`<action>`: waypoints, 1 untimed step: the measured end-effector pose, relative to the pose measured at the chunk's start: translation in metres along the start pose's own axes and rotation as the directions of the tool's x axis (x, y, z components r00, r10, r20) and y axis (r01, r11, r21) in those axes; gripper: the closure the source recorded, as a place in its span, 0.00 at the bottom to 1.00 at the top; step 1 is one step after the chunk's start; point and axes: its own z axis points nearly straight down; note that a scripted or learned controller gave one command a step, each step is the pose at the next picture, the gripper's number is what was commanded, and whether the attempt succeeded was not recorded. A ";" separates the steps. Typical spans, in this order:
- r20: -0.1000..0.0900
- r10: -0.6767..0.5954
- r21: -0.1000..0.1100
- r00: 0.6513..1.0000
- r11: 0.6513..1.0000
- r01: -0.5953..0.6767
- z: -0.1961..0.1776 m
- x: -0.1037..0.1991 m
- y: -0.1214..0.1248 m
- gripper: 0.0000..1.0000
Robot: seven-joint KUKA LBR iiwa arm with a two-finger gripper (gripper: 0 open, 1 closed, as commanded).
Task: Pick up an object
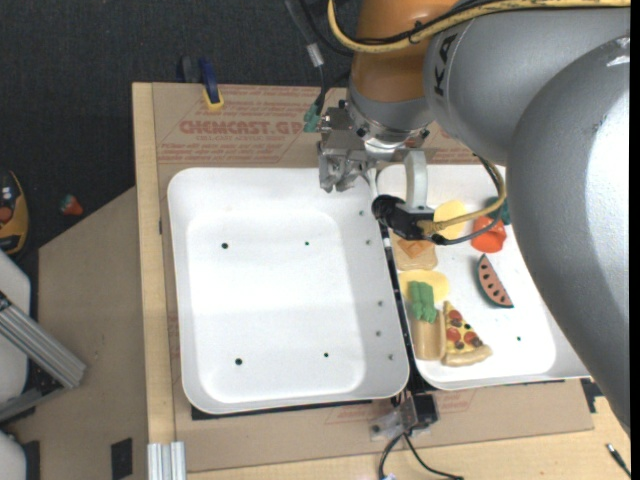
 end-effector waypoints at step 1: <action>-0.001 -0.001 -0.012 1.000 1.000 0.001 0.038 0.064 0.020 1.00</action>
